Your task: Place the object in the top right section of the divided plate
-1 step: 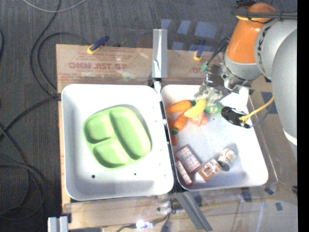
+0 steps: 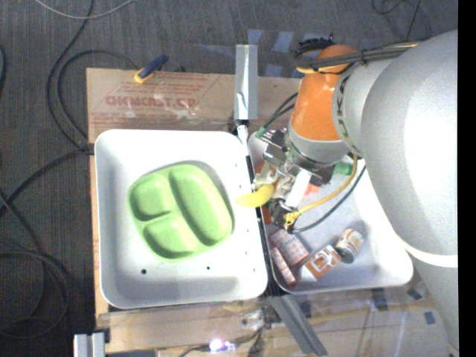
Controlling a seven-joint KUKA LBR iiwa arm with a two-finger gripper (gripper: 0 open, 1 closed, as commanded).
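A grey robot arm with an orange band reaches in from the right of the frame. Its gripper [image 2: 266, 192] sits at the centre, over the seam between the left bin [image 2: 111, 274] and the right bin [image 2: 387, 274]. A small yellow object [image 2: 253, 197], banana-like, pokes out leftward at the fingertips and appears to be pinched between them. A green divided plate [image 2: 181, 210] lies in the left bin, apart from the object. This looks like the carrying step; next the arm must travel left and release over the plate's upper right section.
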